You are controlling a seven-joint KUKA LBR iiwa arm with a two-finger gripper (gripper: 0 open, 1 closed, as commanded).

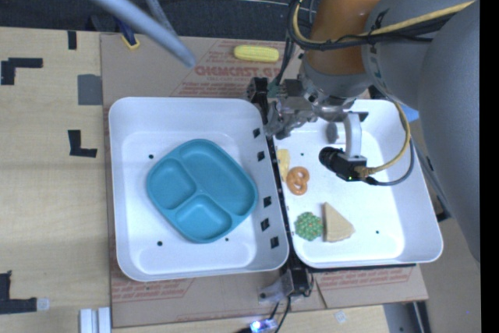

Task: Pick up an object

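Note:
The right bin (405, 242) holds several small food toys. An orange pretzel (297, 180) lies near its left wall, with a pale yellow piece (283, 161) just above it. A green round item (309, 225) and a tan wedge (337, 224) sit toward the front. My gripper (281, 125) hangs over the bin's back left corner, close to the dividing wall and just above the pale yellow piece. I see nothing between its fingers.
A blue divided plate (201, 189) fills the middle of the left bin (125, 136). A yellow corn-like toy (256, 53) lies on the cardboard behind the bins. A black cable and camera block (343, 162) dangle from the wrist over the right bin.

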